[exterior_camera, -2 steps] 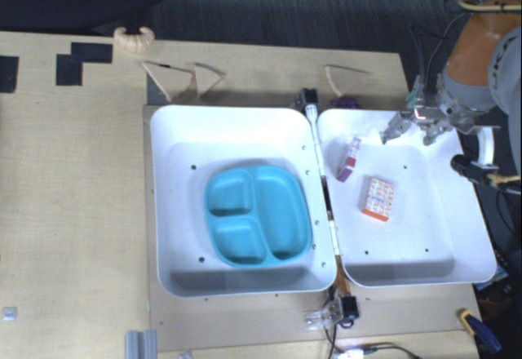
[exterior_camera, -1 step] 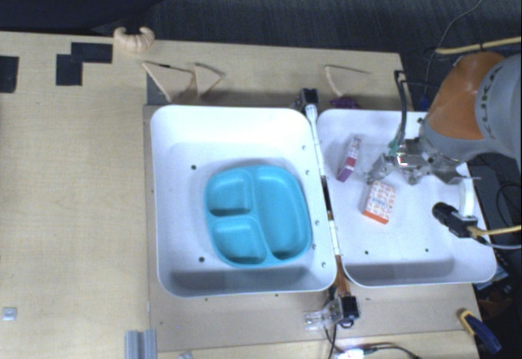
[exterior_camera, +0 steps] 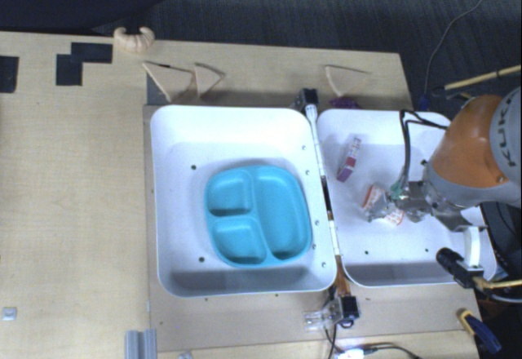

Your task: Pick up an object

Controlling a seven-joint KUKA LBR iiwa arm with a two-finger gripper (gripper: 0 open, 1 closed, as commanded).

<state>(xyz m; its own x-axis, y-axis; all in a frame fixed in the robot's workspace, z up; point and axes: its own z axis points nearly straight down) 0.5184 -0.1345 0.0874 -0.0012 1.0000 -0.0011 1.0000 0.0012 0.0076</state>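
Observation:
In the right bin [exterior_camera: 424, 255] a small crumpled packet [exterior_camera: 377, 204], clear with red and white, lies near the middle. A slim pink and white packet [exterior_camera: 351, 158] lies farther back, tilted. My gripper [exterior_camera: 405, 204] reaches in from the right, low over the bin floor, with its tip right against the crumpled packet's right side. The grey arm with its orange band [exterior_camera: 469, 149] rises behind it. A blue divided plate [exterior_camera: 257, 214] rests in the left bin [exterior_camera: 175, 186].
A black-edged divider [exterior_camera: 320, 178] separates the two bins. Cables run along the right bin's far and right sides. The wooden bench [exterior_camera: 73, 210] spreads out to the left.

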